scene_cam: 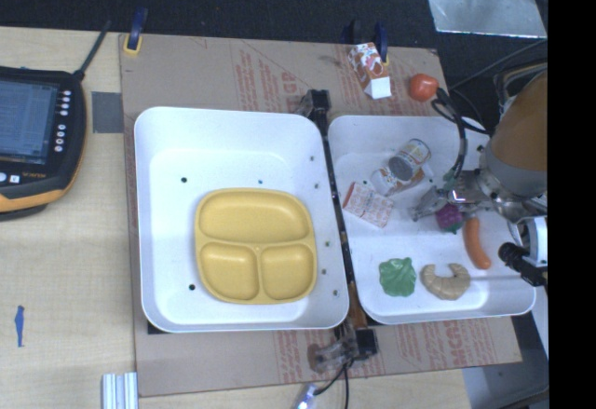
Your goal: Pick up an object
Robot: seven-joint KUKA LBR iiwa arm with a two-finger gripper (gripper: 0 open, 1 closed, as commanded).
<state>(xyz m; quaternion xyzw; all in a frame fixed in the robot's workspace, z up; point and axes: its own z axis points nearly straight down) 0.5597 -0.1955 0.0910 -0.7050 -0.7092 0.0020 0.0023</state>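
I am looking down on two white bins side by side. The left bin [158, 211] is carrying a yellow divided tray [255, 244] near its middle. The right bin [372, 305] is holding the loose items I can choose from, and the arm [521, 132] is reaching in from the right, over that bin's right-hand side.

The gripper [445, 202] is sitting low in the right bin, right beside a small purple object [449, 217], which is lying just below the finger area. I cannot tell whether the jaws are spread or pressed together; the metal parts are blurring into each other at this angle, and I am not seeing anything clearly pinched between them.

Other candidates are lying close by: an orange carrot-like piece [477, 243] just right of the purple one, a tan curved piece [447, 281] and a green leafy piece [398, 276] along the near side of the bin, a small can [406, 162] tipped on its side toward the far side, and a flat printed packet [368, 204] near the left wall. Outside the bins, on the far side, a small carton [369, 68] and a red ball [423, 87] are resting on the cardboard.

As I judge it, the task is still in its approach or grasp stage. Nothing is showing as lifted; every item appears to be lying on the bin floor. What is left is a confirmed closing on one object, most likely the purple one, and then the lift clear of the bin.
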